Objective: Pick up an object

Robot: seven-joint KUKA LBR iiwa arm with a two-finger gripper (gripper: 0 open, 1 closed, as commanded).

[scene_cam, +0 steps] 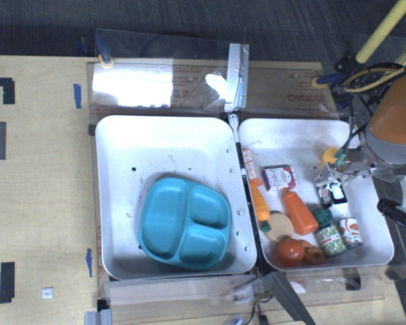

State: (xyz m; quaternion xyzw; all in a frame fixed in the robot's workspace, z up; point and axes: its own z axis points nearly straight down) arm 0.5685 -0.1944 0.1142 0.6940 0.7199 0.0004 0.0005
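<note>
Gripper point(331, 189) is hanging low in the right bin point(291, 131), near its right wall; can't tell how it's set, too small and cluttered. Arm w/ orange band point(396, 117) is coming in over the right rim. Just below the gripper: green can point(330, 239) and red-white can point(350, 231) sitting side by side. To its left: orange bottle point(299, 212), small red-white packet point(279, 177), an orange carrot-like piece point(259, 202) lying along the divider edge, tan disc point(279, 223), tomato point(290, 250) at the front wall. Bin's back half is offering open room. Left bin point(122, 147) is holding a blue divided plate point(185, 223) toward the front; back and left side open.
</note>
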